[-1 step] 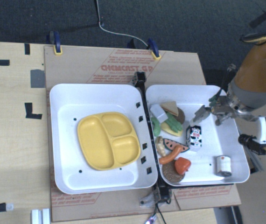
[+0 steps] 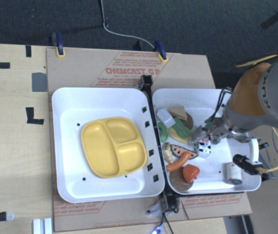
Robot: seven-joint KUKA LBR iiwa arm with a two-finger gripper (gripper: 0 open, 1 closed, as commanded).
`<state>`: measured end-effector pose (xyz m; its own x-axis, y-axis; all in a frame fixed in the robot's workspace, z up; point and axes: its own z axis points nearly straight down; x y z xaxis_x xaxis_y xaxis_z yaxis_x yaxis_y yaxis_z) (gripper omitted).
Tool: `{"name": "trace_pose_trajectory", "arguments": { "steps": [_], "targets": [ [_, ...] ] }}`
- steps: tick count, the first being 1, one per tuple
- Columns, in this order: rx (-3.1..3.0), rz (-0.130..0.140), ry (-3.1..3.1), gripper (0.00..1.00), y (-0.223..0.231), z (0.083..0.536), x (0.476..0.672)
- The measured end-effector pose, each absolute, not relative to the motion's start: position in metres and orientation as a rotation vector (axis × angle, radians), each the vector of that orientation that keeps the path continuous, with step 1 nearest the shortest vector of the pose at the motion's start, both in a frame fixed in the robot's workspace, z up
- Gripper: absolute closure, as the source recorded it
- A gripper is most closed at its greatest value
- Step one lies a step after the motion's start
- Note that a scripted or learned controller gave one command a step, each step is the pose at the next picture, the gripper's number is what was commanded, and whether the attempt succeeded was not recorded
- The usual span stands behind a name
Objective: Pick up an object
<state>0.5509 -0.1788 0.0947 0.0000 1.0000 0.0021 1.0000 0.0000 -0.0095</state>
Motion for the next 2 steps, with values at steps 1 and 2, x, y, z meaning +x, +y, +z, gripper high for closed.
{"name": "trace_pose_trajectory", "arguments": {
  "steps": [1, 2],
  "targets": [
    [-2.217, 0.003, -2.221, 1.0, -0.178, 0.111, 0.553],
    [-2.211, -0.008, -2.234, 1.0, -0.083, 0.188, 0.562]
  ]
}}
